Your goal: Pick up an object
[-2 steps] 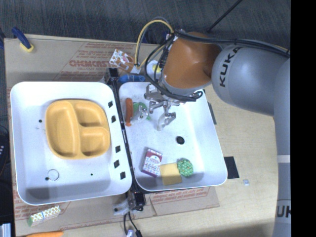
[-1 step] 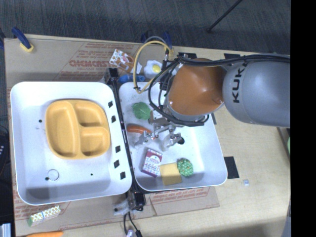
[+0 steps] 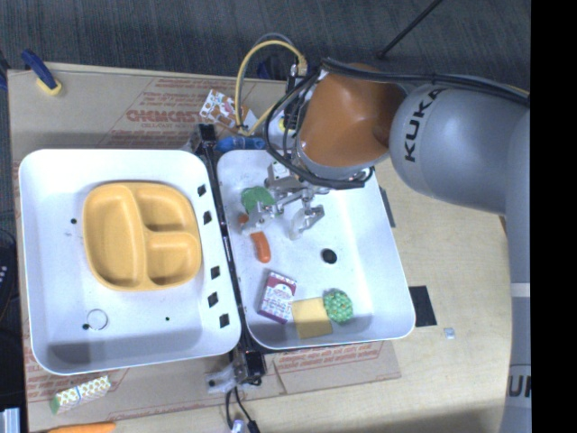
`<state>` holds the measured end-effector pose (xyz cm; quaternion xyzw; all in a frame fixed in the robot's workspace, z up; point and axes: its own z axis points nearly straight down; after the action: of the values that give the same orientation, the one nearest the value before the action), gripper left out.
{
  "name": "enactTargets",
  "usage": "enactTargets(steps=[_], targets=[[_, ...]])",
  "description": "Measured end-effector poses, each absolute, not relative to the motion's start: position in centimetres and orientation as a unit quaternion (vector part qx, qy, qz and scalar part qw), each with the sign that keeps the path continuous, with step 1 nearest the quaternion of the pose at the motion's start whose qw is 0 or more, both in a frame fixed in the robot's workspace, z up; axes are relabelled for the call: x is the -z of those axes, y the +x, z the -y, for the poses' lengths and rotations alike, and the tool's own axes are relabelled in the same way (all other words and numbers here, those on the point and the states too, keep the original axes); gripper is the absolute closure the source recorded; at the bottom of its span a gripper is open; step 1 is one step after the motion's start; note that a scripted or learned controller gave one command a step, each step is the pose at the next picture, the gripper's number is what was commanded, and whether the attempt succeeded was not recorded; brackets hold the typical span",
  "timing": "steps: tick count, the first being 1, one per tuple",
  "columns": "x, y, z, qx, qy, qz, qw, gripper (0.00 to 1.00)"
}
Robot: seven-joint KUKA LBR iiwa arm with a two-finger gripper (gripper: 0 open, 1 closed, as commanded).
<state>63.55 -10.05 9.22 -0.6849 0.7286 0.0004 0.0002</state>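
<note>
One yellow block (image 3: 311, 317), one green ball (image 3: 338, 305), one carton (image 3: 278, 296).

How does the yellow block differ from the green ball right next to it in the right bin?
The yellow block is boxy with flat faces; the green ball is round. The block's surface looks smooth and plain yellow, while the ball looks bumpy and speckled green. The block appears somewhat larger than the ball. Both lie side by side, seemingly touching, near the front edge of the right bin.
</note>
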Motion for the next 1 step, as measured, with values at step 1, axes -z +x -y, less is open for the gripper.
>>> enactTargets(steps=[1], targets=[[-10.23, 63.57, 9.94, -0.0015, -0.685, -0.728, 0.0, 1.0]])
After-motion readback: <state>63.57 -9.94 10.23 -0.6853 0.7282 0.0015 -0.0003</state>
